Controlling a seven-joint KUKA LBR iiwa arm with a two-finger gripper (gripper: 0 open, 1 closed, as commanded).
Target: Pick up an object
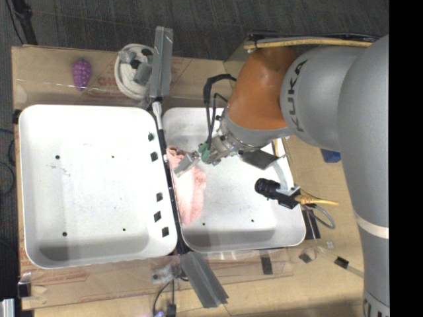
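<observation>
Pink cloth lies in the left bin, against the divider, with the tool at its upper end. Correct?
No. The camera view shows the pink cloth in the right bin, not the left. It does lie against the divider, with the tool at its upper end.

arm (330, 98): grey, orange band, extends in from right | end effector (186, 163): low, pointing left

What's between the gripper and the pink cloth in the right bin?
Nothing visible. The gripper is right at the upper end of the cloth, beside the left wall of the right bin. The rest of the cloth lies uncovered.
</observation>
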